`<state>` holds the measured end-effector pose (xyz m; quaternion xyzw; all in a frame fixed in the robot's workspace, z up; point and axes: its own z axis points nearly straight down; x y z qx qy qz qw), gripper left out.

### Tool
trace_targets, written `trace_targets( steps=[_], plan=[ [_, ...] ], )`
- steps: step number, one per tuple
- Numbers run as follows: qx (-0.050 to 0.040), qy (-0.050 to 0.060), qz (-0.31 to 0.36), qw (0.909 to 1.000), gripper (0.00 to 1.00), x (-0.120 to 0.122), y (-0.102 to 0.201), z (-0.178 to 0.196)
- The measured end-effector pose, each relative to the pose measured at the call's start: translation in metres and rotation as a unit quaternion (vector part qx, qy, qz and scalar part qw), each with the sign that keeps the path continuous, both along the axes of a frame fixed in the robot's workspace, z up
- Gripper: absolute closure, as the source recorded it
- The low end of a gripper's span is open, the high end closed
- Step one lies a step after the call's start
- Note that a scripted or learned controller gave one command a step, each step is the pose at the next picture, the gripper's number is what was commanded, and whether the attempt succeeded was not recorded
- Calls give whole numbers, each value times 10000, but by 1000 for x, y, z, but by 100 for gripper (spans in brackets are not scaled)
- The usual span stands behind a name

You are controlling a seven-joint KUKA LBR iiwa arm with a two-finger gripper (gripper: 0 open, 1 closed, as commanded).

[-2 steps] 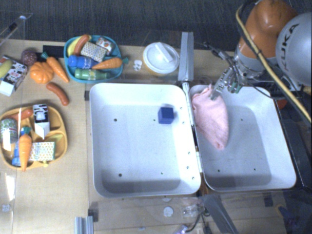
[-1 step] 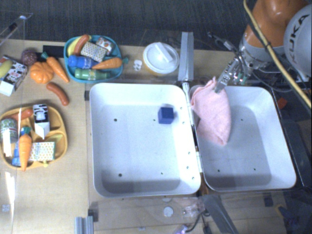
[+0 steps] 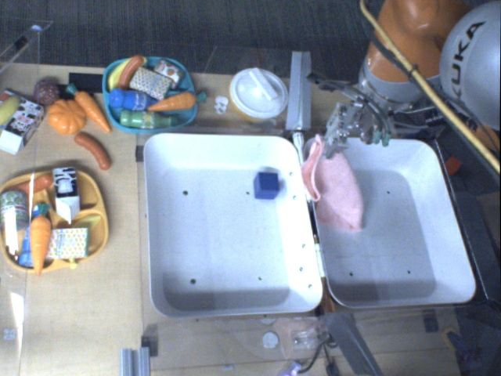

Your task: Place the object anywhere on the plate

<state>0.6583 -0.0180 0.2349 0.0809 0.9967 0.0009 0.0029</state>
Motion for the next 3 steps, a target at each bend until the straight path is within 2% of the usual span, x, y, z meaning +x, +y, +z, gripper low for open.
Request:
trace_targets(
  steps=[1,2,3],
  plan=[
    [-4,-3,800,9968,100,-21,40,7],
    [0,-2,816,9967,100,-41,83,13],
    [4,-7,816,9967,100,-56,125,-1]
  ],
)
